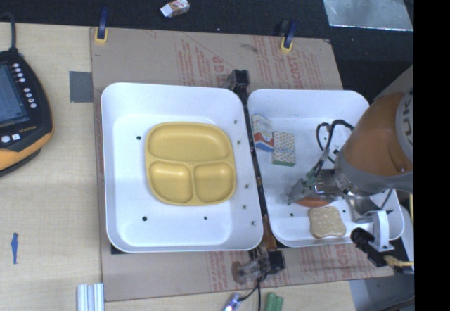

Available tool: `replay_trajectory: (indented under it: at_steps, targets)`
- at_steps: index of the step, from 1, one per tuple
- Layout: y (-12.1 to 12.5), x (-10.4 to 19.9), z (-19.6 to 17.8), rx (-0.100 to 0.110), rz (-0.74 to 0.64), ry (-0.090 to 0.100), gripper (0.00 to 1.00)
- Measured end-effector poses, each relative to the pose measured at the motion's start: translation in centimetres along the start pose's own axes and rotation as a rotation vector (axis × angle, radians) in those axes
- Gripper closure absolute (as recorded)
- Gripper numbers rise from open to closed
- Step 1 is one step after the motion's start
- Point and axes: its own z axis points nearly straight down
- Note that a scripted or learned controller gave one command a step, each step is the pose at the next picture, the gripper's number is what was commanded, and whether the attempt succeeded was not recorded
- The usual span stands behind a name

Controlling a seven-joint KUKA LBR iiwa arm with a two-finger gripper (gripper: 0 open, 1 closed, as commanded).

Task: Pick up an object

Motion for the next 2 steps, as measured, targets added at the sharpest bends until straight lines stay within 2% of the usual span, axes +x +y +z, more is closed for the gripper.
replay_trajectory:
  at_steps: [1, 2]
  targets:
    - [0.10, -0.21, -1.08, -0.002, -0.002, -0.003, 1.00]
    - [0.10, -0.20, -1.08, -0.001, -0.004, -0.004, 0.00]
